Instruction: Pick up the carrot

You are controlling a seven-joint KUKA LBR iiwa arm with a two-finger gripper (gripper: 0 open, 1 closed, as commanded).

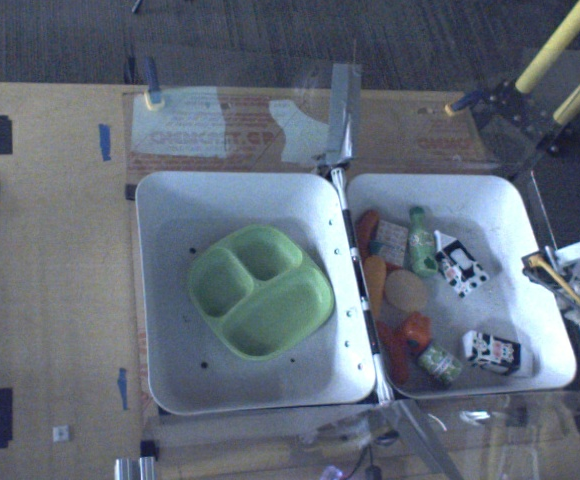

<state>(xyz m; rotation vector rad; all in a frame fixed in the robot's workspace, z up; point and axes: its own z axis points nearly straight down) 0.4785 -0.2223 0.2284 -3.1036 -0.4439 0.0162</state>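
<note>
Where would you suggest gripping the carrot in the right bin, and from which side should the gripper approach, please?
Probably from straight above, at the middle of the carrot. It lies flat along the left wall of the right bin, lengthwise to that wall, so fingers would close across its narrow width. The wall on one side and the round tan item on the other leave little room, so a side approach looks blocked.

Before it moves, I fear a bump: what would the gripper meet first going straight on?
Probably the black-and-white carton, leftward from the gripper at the right bin rim; its height is unclear, so it may pass above.
</note>
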